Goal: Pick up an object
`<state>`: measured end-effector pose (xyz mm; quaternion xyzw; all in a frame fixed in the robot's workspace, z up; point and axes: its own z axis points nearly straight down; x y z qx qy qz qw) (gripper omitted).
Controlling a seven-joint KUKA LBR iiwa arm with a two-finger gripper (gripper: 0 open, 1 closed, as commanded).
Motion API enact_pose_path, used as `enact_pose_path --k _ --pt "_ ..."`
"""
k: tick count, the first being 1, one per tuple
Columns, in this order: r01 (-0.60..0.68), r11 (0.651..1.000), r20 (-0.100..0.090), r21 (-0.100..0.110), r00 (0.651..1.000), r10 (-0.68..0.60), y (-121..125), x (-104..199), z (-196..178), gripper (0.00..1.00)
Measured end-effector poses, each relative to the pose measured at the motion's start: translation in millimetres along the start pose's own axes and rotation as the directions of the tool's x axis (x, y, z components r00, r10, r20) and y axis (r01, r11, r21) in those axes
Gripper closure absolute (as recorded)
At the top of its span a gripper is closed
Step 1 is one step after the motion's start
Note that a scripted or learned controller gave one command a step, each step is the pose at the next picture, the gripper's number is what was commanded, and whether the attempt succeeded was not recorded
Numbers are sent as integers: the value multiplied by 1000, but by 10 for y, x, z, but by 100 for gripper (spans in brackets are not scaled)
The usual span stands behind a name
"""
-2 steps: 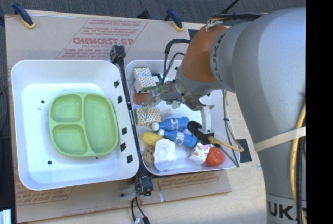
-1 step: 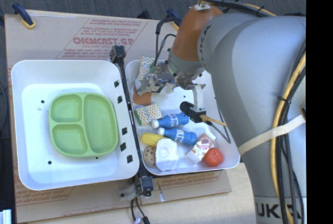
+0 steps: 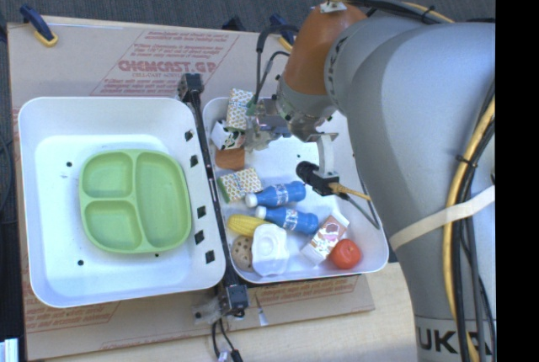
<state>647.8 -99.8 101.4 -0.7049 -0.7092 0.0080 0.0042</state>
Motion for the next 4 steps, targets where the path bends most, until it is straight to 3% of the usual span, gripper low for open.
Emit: enact_pose_path --k 1,2,3,4 --pt "1 1000 1 1 1000 -1 -3 -3 2 0" --pt "0 1000 -5 -12 1000 0 -841 -94 117 0" --pt "-1 1000 -6 -15 1000 1 -291 -44 102 0" --pt "0 1000 -5 -14 1000 0 -1376 -186 -403 0"
